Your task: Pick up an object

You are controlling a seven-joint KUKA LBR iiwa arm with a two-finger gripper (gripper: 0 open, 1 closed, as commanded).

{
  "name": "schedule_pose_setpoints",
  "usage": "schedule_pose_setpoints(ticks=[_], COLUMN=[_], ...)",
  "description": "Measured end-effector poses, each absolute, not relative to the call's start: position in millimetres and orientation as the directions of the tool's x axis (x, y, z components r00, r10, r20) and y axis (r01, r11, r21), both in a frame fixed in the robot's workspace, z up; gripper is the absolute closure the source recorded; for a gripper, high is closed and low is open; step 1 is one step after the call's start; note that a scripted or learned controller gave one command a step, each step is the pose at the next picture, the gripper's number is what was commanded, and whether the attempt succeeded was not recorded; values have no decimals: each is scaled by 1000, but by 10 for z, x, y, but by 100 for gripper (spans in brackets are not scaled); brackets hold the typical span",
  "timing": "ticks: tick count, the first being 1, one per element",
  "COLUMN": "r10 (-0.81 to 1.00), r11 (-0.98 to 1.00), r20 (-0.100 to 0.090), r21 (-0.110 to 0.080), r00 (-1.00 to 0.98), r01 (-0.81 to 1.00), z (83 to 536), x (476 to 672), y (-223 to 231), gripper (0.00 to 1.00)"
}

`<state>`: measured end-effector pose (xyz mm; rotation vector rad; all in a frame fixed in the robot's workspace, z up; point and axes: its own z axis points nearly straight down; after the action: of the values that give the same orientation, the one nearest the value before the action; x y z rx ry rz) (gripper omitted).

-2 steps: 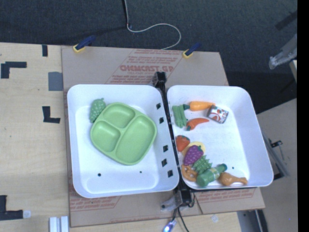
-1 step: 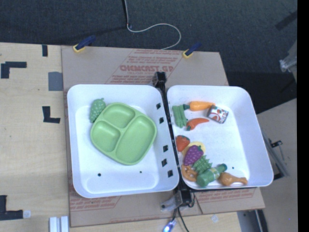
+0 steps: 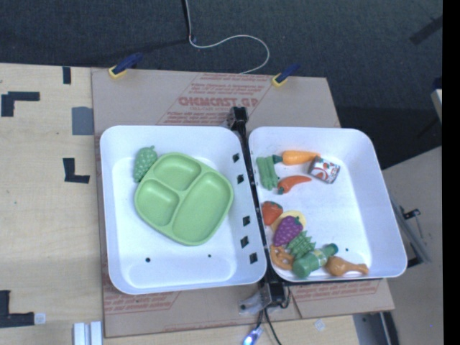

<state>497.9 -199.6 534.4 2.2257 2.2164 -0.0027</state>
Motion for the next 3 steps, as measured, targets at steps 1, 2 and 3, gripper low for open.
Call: schedule_pose_setpoints(ticks=[1,2,3], r10=[1000,1000,1000], r11=[-1,0,0], r20=[-1,0,-1], r21=[-1,-3,-2], r00=[1,0,0], r01=[1000,1000,1000], z=[5251,4899,4631], x=[4843,4839,4840], y=[-2248,-2236,-2236], gripper=[100,100,100])
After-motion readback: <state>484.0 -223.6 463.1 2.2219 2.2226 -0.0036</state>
